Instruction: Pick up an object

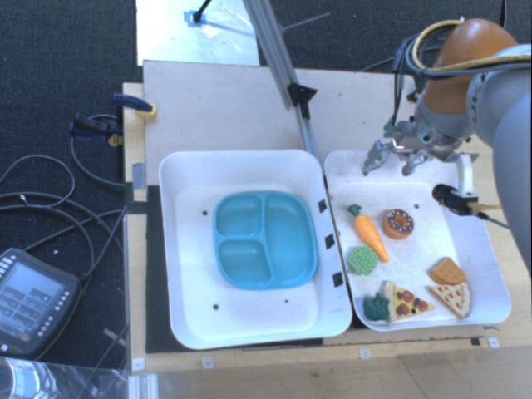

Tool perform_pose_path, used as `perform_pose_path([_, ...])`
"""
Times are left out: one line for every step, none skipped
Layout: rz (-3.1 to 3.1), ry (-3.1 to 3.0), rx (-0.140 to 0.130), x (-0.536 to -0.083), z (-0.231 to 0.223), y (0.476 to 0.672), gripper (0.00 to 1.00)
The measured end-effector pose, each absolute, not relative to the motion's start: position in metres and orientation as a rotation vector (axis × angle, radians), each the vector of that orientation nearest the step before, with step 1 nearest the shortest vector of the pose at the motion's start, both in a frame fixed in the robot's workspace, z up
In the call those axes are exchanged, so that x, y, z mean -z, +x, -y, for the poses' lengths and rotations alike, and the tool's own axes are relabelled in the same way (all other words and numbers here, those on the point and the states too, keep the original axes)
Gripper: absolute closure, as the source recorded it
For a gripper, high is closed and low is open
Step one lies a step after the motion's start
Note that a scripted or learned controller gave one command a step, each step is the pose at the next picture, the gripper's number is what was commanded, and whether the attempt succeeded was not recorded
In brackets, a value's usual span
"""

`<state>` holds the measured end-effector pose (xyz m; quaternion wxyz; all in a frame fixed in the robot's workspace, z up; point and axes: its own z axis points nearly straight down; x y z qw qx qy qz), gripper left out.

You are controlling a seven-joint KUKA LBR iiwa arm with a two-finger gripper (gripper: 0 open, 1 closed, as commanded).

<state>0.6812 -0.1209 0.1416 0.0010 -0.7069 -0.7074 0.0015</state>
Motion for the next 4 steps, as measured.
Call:
perform_pose_path([2.223,-2.218,-0.003,-0.09,0.121,0.681,0.0])
perform_pose_path([2.229,-2.221,0.004,-0.105,0.121,0.683,1.0])
perform_pose_path([2.233,-2.219,0.008,-0.15,0.117,0.689,1.0])
perform_pose_path([2.235,-2.22,0.01,-0.217,0.12,0.69,1.0])
